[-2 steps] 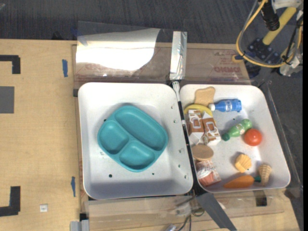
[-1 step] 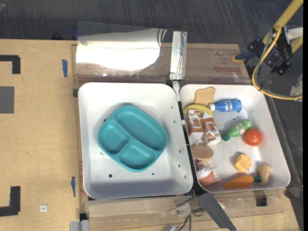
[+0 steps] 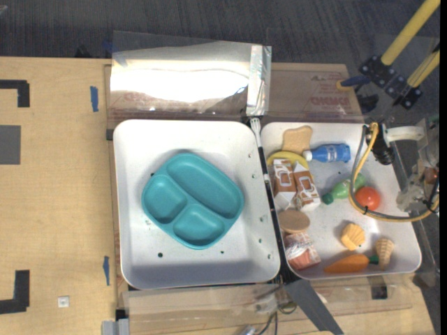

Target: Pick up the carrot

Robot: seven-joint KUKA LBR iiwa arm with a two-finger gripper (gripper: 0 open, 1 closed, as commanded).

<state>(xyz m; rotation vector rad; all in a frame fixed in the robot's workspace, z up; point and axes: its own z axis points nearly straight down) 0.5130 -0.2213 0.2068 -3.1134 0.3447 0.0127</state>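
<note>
Nearest the camera, the carrot lies along the front wall of the right bin, beside a small cone. Farther back sits a tomato; what seems the gripper is blurred at the right edge.

Bench: tan board surface, black and blue tape marks. Two shallow white bins side by side: left bin, right bin. Foil sheet behind left bin.
</note>
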